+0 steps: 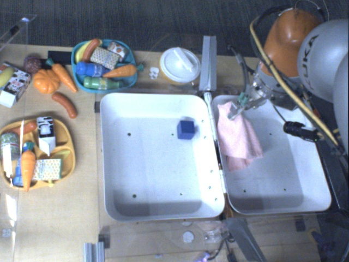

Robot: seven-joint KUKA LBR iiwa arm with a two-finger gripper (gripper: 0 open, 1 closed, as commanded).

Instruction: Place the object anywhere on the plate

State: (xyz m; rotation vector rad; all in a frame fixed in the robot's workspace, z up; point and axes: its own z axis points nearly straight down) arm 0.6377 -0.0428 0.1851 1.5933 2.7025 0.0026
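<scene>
1. Fingers of my gripper (238, 109) pinch the top corner of the pink cloth (238, 138), near the right bin's (283, 198) back-left corner.
2. Most of the cloth hangs down along that bin's left wall, its lower end resting on the floor.
3. I judge the grasp made and the carry left: I cannot make out a plate in either bin.
4. A blue cube (186, 129) sits in the left bin (142, 201), toward its back-right part.
</scene>
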